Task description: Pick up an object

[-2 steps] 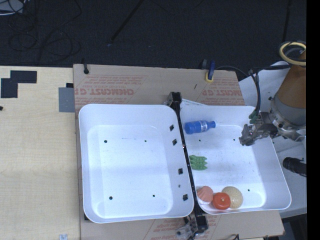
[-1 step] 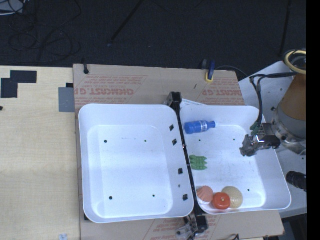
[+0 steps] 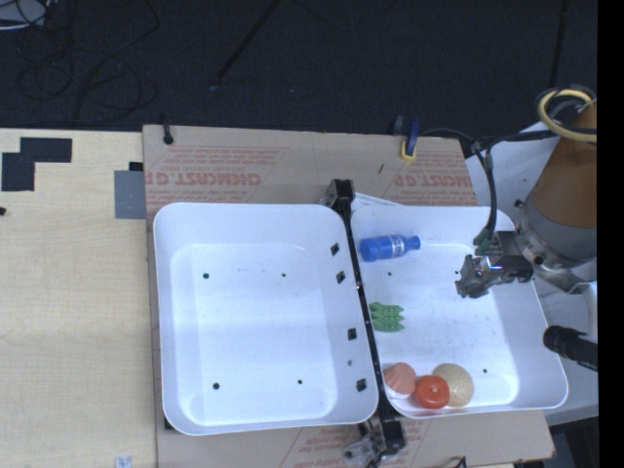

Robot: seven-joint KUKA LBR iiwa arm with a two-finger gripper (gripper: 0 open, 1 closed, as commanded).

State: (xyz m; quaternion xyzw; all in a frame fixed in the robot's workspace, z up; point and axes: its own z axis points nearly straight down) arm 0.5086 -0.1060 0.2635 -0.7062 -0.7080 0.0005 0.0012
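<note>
The right bin (image 3: 526, 359) holds a blue bottle (image 3: 389, 248) lying on its side near the far left corner. A small green object (image 3: 386, 317) rests by the left wall. At the near edge sit a pink piece (image 3: 399, 377), a red round object (image 3: 432, 391) and a tan round object (image 3: 454, 383), close together. My gripper (image 3: 474, 283) hangs over the right part of this bin, well right of the bottle and the green object. Its dark fingers point down and left with nothing visible between them.
The left bin (image 3: 175, 261) lies beside the right one, and a black divider (image 3: 356, 300) runs between them. Cardboard (image 3: 253, 169) lies under both bins. A yellow and blue clamp (image 3: 409, 142) stands at the far edge. A black cable (image 3: 487, 178) loops above the gripper.
</note>
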